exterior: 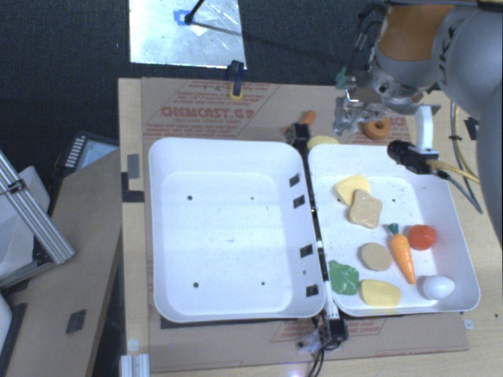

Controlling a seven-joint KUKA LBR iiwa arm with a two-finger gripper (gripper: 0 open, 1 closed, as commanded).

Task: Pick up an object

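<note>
The arm's gripper [351,110] hangs above the bench just behind the far rim of the right bin [460,246], and the view does not let one tell its state. All the pickable objects lie in that right bin: a yellow piece [351,188] near the far left corner, a tan slice of bread [365,209] touching it on its near side, a round beige cookie [376,257] further forward, an orange carrot [402,256] with a green top just right of the cookie, and a red tomato [423,236] beside the carrot's top. Along the near edge sit a green leafy piece [343,278], a yellow lemon-like piece [380,292] beside it, and a white egg [437,287] in the corner. A black cylindrical part [410,156] juts over the bin's far right area. Beyond the rim, an orange ring [378,128] lies on the cardboard near the gripper, and a pale yellow object [322,142] rests against the rim. The left bin [228,226] adjoins along the hinged middle.
</note>
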